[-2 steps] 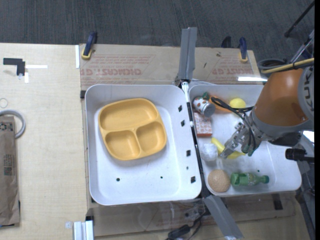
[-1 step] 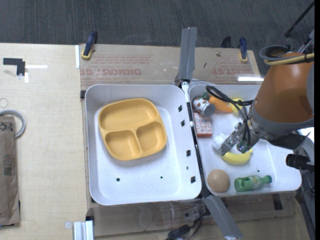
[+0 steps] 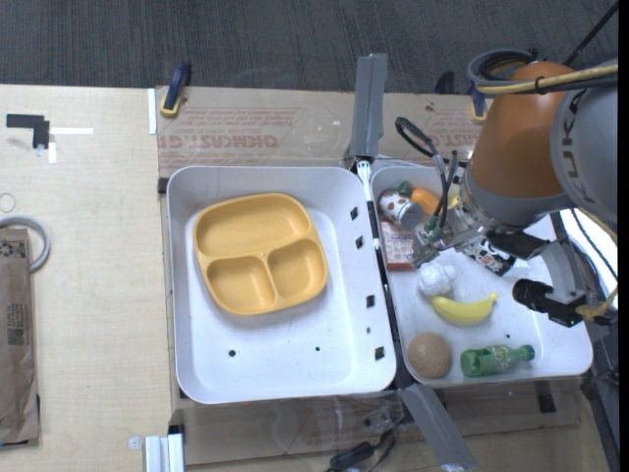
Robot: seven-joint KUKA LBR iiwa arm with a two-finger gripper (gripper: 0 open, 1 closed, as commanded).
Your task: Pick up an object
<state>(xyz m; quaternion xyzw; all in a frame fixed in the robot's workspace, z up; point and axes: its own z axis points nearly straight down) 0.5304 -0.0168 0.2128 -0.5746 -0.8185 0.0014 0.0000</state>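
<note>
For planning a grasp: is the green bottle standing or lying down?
Lying down. The green bottle rests on its side on the right bin floor, beside the brown ball.

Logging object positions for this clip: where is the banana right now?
The banana lies in the right bin, near its middle, just below a small white object and above the green bottle and the brown round fruit.

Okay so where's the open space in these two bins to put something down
The left bin has bare floor along its front, below the yellow divided plate, and a strip on the plate's right. The right bin is crowded: banana, brown ball, green bottle, white lump and gripper.
</note>
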